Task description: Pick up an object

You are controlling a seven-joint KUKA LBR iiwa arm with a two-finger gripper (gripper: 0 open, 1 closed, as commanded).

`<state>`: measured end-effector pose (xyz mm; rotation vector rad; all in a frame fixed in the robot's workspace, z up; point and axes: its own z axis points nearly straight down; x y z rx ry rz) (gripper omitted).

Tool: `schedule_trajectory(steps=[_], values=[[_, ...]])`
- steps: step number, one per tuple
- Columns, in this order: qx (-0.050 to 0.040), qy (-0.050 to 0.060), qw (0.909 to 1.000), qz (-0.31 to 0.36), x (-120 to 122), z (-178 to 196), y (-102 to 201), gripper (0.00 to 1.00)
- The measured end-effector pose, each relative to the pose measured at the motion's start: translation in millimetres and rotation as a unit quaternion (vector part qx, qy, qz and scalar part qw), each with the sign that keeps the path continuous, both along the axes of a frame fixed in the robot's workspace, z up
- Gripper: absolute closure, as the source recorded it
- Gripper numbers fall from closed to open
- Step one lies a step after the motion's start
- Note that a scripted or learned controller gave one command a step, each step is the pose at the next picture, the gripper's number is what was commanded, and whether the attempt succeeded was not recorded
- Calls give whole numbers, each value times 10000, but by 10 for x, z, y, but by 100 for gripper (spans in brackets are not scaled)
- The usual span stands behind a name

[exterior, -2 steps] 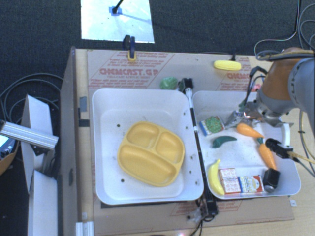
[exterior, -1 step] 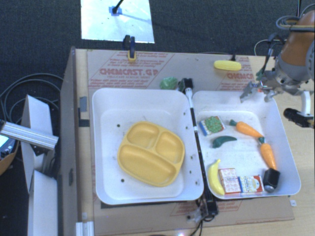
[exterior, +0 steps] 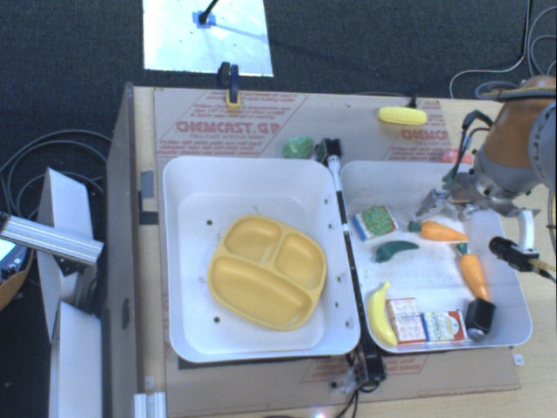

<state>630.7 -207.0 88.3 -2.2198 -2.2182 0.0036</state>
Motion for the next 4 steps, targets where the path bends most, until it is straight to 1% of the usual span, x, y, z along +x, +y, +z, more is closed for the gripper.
schedule_trajectory(steps=[1, 2, 3, 4], values=[[7, -9, 10000, 32, -354, -46, 501, 0], [-23, -56, 10000, 3, 73, -26, -23, 0], [3, -7, 10000, 2, -490, -42, 222, 0], [-17, -76, 10000, 40, 404, -20, 205, 0]])
